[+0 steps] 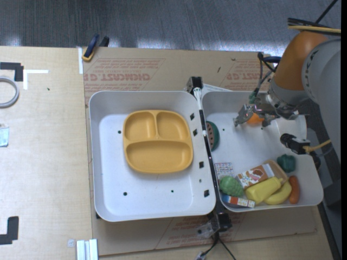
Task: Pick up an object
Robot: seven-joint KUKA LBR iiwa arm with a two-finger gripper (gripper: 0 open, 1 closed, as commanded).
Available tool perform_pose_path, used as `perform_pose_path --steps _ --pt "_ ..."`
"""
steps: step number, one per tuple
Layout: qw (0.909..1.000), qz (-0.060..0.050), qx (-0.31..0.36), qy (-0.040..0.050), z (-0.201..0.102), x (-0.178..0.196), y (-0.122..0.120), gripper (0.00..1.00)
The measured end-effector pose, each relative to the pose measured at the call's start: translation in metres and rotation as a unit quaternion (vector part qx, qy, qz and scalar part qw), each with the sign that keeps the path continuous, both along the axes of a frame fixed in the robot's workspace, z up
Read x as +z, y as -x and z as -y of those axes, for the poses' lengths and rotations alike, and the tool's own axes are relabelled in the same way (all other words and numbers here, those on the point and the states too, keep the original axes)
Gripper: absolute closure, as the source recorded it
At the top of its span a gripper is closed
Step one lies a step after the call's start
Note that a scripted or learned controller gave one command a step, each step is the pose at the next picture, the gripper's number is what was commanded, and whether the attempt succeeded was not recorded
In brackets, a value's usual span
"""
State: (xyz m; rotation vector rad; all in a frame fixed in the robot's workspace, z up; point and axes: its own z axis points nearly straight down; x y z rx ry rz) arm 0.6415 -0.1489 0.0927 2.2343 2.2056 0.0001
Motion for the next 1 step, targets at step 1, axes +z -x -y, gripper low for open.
perform_pose_path --steps 1 --pt "1.0000 0.000 0.001 0.0005 0.0001 0.0098 -0.0003 1.00"
